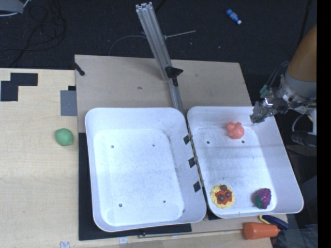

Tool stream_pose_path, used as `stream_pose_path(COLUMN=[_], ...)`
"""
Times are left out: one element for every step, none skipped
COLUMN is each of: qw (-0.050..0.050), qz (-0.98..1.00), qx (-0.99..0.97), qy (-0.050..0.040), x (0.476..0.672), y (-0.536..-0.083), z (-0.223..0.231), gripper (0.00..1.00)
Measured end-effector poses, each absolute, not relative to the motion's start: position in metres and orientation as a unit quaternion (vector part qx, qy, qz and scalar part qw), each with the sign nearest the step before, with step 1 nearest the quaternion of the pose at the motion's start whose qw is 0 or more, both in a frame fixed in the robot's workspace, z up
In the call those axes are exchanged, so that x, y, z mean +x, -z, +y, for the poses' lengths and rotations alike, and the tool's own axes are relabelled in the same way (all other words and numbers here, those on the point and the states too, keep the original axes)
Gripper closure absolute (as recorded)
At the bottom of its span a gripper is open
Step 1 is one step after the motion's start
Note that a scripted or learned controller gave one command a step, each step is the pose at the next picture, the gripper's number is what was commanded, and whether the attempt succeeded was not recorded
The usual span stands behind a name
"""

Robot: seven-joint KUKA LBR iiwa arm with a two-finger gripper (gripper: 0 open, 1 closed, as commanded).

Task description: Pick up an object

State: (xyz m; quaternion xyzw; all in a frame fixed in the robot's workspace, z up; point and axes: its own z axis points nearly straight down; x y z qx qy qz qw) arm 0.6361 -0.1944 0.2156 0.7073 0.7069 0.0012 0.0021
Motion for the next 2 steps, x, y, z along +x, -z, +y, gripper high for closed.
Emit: stream_pose_path(qw=[0.002,-0.001], qz=[0.707,0.708], qx=[0.707,0.706], qy=[-0.0012,-0.0001], x=[0.637,0.633], y=[-0.268,-0.255], z=[-0.195,-0.142], gripper=[1.00,1.00])
